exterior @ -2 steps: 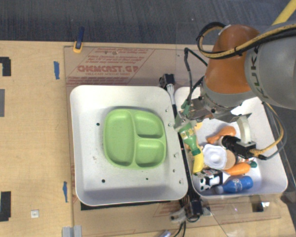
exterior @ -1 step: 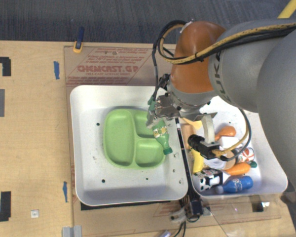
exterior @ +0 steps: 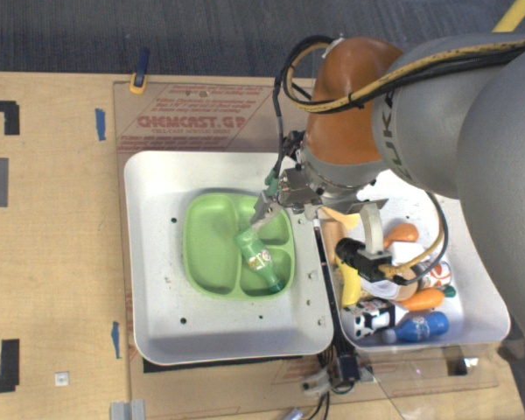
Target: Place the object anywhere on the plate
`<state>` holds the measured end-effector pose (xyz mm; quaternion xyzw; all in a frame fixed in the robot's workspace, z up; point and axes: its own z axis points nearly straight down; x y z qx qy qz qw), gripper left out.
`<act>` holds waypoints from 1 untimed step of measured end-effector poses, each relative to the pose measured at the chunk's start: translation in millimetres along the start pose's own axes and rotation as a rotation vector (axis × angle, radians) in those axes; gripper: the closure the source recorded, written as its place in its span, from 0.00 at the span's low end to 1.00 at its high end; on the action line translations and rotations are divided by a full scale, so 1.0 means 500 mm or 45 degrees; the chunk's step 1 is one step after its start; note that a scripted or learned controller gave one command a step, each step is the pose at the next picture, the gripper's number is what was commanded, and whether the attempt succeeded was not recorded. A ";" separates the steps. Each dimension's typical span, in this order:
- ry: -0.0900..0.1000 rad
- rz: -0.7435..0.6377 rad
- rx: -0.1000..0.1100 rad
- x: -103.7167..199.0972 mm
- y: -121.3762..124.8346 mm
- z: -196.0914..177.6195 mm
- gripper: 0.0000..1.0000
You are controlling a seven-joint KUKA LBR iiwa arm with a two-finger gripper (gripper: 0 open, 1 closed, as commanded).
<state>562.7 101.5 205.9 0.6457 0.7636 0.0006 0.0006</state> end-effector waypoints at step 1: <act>0.000 0.000 0.000 0.000 0.000 0.000 0.00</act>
